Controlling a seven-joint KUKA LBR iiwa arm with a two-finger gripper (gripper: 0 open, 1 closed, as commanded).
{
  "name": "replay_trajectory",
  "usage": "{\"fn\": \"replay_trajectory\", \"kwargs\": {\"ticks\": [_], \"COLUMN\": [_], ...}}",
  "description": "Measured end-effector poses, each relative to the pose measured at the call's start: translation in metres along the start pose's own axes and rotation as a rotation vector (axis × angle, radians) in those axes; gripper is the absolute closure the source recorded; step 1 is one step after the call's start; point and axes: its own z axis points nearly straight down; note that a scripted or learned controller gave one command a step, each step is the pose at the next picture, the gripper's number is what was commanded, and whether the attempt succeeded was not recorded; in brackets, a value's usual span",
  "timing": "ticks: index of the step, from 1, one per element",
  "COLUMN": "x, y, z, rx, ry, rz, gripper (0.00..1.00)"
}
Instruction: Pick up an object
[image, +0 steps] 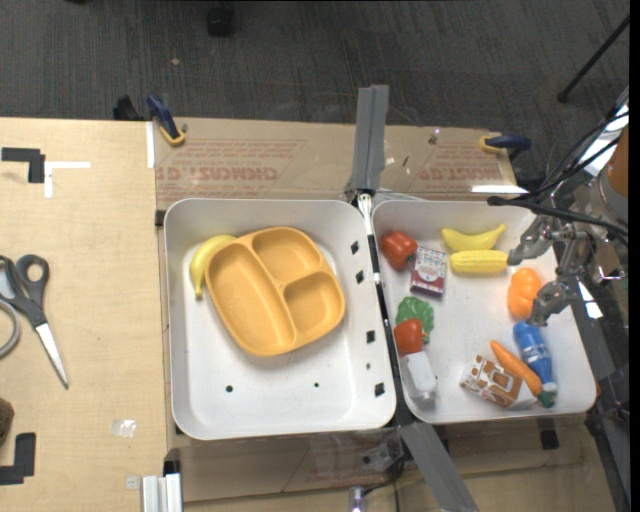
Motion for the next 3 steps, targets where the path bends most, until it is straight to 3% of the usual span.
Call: {"fn": "replay_trajectory", "kwargs": {"ticks": [1,2,3], "x": [-0.011,-0.105,-0.107], "y": [-0.004,0.027,0.027], "z": [0.161,0.176,0.165], "rx": [0.000,0.001,0.003], "ry": [0.000,-0.003,-0.010], "rz": [0.055,0.202,0.199], "gripper": [0.00,0.00,1.00]}}
